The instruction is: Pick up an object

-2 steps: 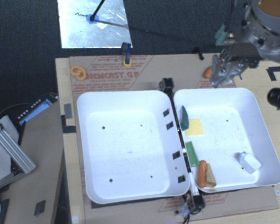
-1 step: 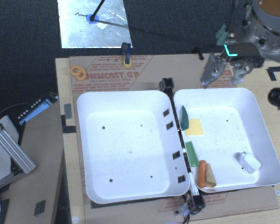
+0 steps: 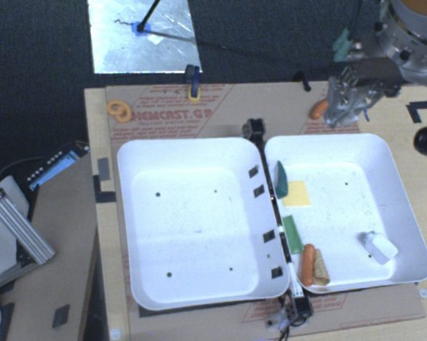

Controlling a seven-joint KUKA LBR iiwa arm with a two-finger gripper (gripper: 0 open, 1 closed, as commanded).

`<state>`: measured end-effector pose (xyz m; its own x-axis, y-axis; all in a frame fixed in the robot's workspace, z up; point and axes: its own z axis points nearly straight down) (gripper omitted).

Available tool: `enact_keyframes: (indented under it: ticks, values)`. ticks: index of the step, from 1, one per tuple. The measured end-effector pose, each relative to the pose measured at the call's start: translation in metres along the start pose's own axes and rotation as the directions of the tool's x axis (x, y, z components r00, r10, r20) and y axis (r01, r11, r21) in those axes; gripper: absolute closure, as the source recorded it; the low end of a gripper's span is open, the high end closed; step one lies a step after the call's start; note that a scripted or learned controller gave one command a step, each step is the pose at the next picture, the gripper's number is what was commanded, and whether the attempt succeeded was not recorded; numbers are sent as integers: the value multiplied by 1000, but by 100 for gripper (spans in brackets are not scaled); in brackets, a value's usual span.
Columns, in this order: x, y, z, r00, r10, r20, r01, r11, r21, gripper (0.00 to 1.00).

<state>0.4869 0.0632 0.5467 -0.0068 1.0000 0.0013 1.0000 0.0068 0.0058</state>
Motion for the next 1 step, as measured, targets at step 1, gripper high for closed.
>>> enact_keyframes:
  ticks: [1]
  values:
    - [0, 0, 0, 1000, -1, 0, 1, 1000, 1, 0]
